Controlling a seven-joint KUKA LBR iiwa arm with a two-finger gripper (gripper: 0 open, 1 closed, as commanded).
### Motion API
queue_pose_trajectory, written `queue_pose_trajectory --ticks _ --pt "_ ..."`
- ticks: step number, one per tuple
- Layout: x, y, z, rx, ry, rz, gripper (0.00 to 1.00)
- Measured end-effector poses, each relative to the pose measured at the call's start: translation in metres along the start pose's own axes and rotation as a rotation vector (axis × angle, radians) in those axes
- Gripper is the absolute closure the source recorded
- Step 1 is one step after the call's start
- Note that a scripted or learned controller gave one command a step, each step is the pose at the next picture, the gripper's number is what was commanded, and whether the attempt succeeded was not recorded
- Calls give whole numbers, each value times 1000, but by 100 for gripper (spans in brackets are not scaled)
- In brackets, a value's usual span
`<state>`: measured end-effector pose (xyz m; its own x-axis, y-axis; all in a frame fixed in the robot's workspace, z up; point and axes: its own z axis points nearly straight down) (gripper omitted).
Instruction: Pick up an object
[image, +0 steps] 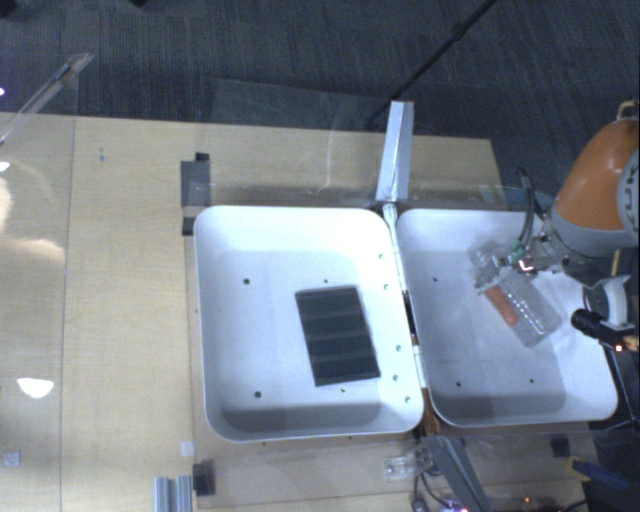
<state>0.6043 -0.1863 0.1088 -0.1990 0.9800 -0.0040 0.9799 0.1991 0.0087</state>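
A dark ribbed rectangular pad (338, 335) lies flat near the middle of the left bin (230, 300). In the right bin (450, 340), a clear plastic item with a reddish patch (520, 308) lies toward the upper right. My gripper (512, 264) reaches in from the right and hovers at the upper end of that clear item. Its see-through parts blend with the item, so I cannot tell whether they touch. The arm's orange band (598, 185) sits above the wrist at the right edge.
A metal post (396, 150) stands behind the joint between the two bins. Cables and brackets (445, 475) lie at the front of the bench below the right bin. A black clamp (198, 180) sits at the left bin's far corner.
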Motion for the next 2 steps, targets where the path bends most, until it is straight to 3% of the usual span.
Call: queue_pose_trajectory --ticks 1,2 --pt "0 2 -12 -5 -2 -3 100" --pt "40 18 -99 1 1 69 100"
